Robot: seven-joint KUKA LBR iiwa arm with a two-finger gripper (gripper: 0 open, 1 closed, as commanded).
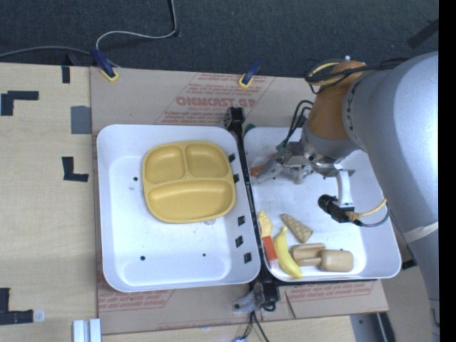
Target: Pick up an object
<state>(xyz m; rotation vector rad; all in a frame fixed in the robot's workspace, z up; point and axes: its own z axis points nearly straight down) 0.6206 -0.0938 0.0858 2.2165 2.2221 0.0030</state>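
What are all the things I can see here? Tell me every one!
shallow white plastic bins: two, white, side by side on the bench.
yellow plastic divided plate: one, yellow, left bin.
yellow toy banana: one, yellow, right bin, near front.
tan wedge-shaped toy: one, tan, right bin, above the banana.
tan toy bread pieces: two, tan, right bin, front.
orange-red stick toy: one, beside the banana.
yellow clamps: two, on the cardboard's far edge.
grey robot arm: one, grey with an orange band, from the right.
hand: one, low in the right bin near the divider.

Yellow plate (189, 180), white bins (114, 212)
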